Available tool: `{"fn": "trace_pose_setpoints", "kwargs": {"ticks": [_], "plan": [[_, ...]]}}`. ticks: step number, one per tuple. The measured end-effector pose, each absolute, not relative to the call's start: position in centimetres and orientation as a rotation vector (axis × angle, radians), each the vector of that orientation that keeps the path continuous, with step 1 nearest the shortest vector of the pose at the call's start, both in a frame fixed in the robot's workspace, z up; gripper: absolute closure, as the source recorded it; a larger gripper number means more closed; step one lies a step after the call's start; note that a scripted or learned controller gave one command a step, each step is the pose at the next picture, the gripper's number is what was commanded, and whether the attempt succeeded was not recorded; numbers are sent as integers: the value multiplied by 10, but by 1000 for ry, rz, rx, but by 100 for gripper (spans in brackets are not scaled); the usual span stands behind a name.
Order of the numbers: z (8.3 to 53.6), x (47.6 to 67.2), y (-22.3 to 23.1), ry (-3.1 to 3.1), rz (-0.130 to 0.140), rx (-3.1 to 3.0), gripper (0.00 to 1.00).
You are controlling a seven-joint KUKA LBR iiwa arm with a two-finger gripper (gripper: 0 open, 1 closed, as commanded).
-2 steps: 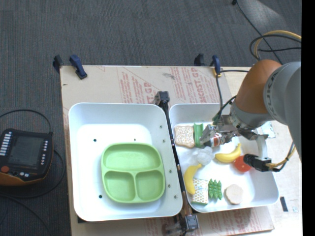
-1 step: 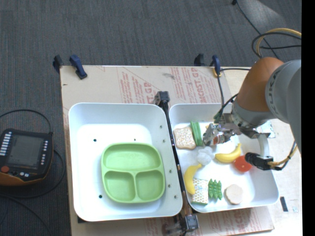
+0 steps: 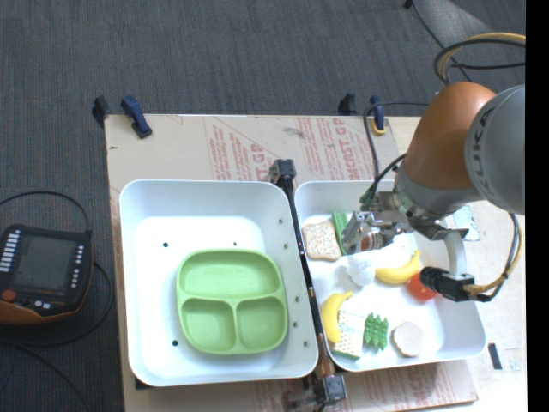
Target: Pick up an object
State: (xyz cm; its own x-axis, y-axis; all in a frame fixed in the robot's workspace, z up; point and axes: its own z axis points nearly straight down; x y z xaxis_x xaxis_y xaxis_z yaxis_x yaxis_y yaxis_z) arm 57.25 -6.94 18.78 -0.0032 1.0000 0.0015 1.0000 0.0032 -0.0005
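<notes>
Bench (image 3: 214,148), plywood, bearing two white bins.

Arm (image 3: 467,148), grey with orange band, entering from 3 o'clock, bent over the right bin.

Left bin (image 3: 150,221): holding a green divided plate (image 3: 232,300), three compartments.

Right bin (image 3: 467,337): crowded with toy food.

Gripper (image 3: 367,230), low over the bin's 11 o'clock area; finger state not legible from above (cannot tell whether parted or closed, nothing seen between them).

Likely target, judged: cracker (image 3: 323,239), tan, square, speckled, lying flat at 9 o'clock of the gripper, just beside a green item (image 3: 341,227).

Remaining contents, descending: banana (image 3: 399,270) at 5 o'clock of the gripper; second banana (image 3: 331,312); white crumpled piece (image 3: 360,270); round pale slice (image 3: 407,339); green pod piece (image 3: 375,330); red tomato (image 3: 419,287).

Risks, judged: flat cracker offering little edge, so fingers skidding over it; close neighbours inviting a pinch on the wrong piece; bin wall near, limiting approach.
</notes>
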Motion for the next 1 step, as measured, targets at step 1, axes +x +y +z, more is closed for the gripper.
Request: {"fn": "trace_pose_setpoints", "kwargs": {"ticks": [1], "plan": [[187,530,-20,-2222,2,-2216,100]]}}
